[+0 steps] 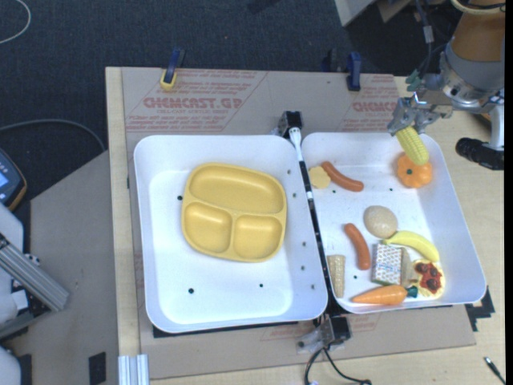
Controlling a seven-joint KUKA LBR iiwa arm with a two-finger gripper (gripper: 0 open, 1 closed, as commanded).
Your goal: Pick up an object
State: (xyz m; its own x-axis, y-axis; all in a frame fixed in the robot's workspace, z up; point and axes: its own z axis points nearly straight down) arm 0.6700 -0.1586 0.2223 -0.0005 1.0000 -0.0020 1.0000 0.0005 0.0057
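My gripper [412, 123] hangs over the far right corner of the right bin [457, 207]. It is shut on the top end of a yellow corn cob [413, 145], which slants down from the fingers just above an orange fruit [414, 174]. The right bin also holds a long sausage [345, 178], a pale yellow disc [320, 178], a beige potato [380, 220], a banana [414, 243], a second sausage [358, 245], a small patterned box [388, 263], a pizza slice [430, 277], a carrot [380, 296] and a wafer cone [337, 274].
The left bin [160, 255] bears a yellow divided plate [234, 212]. A black clamp [291, 123] sits at the far end of the seam between the bins. Blue clips [353, 70] hold the cardboard underlay at the back.
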